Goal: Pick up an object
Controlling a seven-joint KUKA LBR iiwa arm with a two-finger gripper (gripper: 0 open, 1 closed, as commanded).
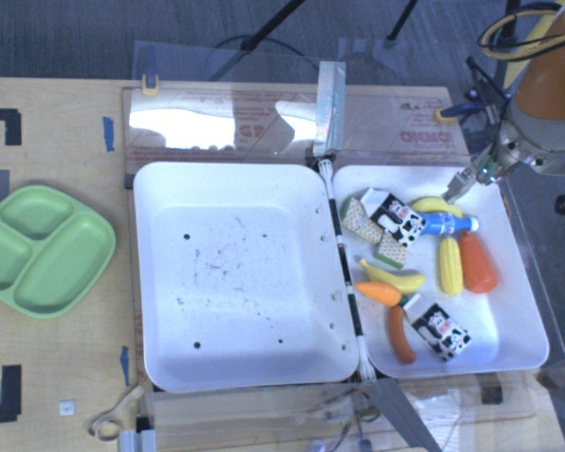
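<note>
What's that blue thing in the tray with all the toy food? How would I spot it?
Look at the right-hand white bin, the one crowded with toys. Near its top edge, just under a yellow banana, lies a small blue bottle on its side, white cap pointing right. It is the one blue item among yellow, orange and black-and-white pieces.

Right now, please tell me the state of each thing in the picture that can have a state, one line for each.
Gripper: above the right bin's far edge, nothing seen held.
Blue bottle: lying on its side.
Corn cob: lying flat beside the red pepper.
Carrot: lying flat under the banana.
Cow-pattern carton: lying near the front.
Left bin: holds no objects.
Green plate: upright, nothing on it.
</note>
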